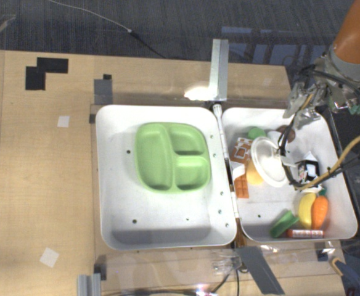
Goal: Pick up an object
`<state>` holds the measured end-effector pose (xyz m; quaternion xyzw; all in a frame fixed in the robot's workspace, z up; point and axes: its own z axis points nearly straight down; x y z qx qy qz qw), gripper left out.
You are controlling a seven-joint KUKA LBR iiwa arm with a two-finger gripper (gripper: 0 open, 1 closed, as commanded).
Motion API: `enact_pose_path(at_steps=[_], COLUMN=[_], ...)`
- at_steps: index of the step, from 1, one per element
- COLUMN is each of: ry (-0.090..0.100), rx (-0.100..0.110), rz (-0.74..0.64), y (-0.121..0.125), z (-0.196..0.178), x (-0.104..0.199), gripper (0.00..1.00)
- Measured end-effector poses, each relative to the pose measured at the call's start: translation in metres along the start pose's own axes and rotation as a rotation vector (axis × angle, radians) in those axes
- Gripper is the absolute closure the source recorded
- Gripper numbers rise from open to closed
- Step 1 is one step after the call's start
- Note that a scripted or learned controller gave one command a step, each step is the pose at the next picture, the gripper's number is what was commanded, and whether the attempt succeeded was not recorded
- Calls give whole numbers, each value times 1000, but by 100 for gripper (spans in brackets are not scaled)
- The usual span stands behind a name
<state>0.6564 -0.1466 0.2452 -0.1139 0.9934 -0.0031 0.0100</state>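
Green tray [171, 156] — white cup [267, 160] beside carrot [319, 211]

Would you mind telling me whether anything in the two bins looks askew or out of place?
Only the white round cup in the right bin: it lies tipped on its side among the toy food. The green divided plate sits flat.

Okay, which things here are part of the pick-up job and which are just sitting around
Part of the job:
gripper, over the right bin
white cup
yellow fruit
carrot
green vegetable

Just lying about:
green divided tray in the left bin
black patches on the bench
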Motion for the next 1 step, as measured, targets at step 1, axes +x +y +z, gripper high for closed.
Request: enact_pose_path(at_steps=[1], ry=[6], rx=[-3], rz=[-119], y=[-56], z=[-36], x=[-2], gripper=[100])
